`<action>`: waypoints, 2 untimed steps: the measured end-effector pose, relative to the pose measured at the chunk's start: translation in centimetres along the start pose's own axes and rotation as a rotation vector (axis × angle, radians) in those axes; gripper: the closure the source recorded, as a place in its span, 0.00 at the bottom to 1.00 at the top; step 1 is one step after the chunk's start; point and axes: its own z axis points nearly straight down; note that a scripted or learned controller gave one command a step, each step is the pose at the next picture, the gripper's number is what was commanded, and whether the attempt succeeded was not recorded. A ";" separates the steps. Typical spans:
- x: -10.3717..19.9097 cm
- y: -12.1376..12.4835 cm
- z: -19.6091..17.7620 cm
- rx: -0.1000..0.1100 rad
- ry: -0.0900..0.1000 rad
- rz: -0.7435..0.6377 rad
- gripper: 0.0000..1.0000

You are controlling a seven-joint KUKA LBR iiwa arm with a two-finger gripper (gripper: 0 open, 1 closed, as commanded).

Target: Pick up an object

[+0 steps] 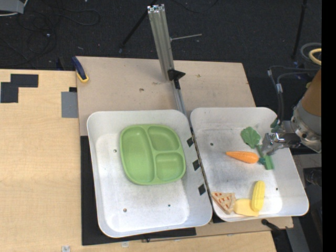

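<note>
Orange carrot (pixel 243 156): lying loose in the right bin (pixel 294 193), just left of the pincer (pixel 269 143), likely its target. Pincer state: cannot tell. Also in that bin: green leafy piece (pixel 250 136) far, corn cob (pixel 258 193) and waffle slice (pixel 224 200) near; left bin holds green divided plate (pixel 153 154).

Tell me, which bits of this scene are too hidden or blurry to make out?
- Gripper, camera view: small and blurred, so open or shut is unclear.
- Carrot: its leafy end sits under the gripper.
- Arm: cut off by the right edge.
- Waffle slice: partly hidden by the right bin's rim.
</note>
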 end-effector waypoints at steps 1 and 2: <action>5.3 0.8 1.2 0.004 0.003 -0.003 1.00; 11.3 0.7 1.7 0.005 0.003 -0.003 1.00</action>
